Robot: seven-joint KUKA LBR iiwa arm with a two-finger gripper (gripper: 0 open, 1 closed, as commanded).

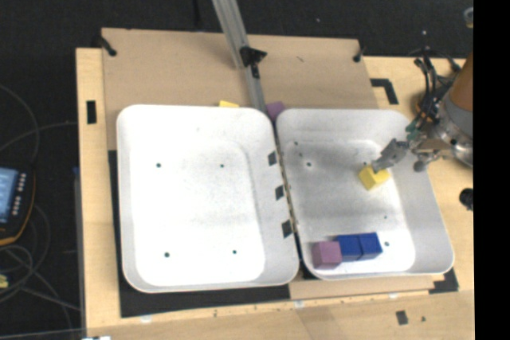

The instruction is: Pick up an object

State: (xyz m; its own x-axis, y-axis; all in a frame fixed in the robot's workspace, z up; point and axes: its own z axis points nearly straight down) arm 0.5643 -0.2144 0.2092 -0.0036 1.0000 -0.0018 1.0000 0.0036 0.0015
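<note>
White bins (pixel 127 171), 2, right one holding 1 yellow block (pixel 371 177), 1 blue (pixel 358 245), 1 purple (pixel 326 253), jaws' state unclear.

The arm (pixel 454 103) reaches in from the right edge, wrist low and cabled. Its gripper (pixel 396 151) points left and slightly down — one grey finger (pixel 390 153) stretched out, tip angled down and left.
</note>
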